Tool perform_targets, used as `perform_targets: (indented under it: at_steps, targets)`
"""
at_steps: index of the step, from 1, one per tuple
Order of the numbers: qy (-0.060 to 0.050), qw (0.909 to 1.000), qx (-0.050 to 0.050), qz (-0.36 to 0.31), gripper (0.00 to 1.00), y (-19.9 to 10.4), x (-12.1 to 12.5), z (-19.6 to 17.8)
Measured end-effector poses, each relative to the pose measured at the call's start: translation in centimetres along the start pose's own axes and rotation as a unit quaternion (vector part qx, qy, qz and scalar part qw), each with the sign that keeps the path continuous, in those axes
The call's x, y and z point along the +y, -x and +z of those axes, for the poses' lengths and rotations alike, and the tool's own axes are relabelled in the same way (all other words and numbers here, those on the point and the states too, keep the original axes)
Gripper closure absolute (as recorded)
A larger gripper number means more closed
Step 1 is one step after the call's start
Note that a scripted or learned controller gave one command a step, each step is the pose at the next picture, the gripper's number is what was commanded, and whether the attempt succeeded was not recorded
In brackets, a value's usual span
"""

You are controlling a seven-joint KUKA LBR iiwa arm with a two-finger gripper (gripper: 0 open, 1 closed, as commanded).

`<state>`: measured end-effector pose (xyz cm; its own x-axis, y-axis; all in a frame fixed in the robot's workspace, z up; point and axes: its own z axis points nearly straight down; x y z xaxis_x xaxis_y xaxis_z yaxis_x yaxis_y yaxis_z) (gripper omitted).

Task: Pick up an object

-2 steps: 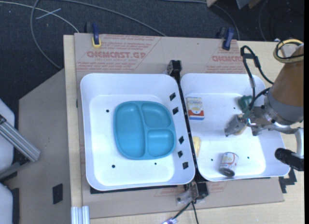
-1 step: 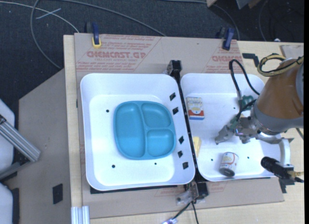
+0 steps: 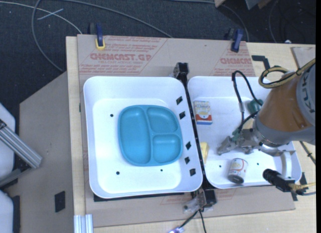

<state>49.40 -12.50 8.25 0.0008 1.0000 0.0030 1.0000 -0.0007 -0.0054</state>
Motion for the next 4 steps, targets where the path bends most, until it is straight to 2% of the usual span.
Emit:
perform_targets:
  at_steps: [1, 2, 4]
  targets:
    - [0.002, 1.0000, 0.000, 0.000, 1.00, 0.0, 0.1, -1.3]
    - [0.005, 1.0000, -0.002, -0.001, 1.00, 0.2, 1.1, -7.0]
    - [0.006, 1.0000, -0.002, -0.001, 1.00, 0.1, 1.1, -16.7]
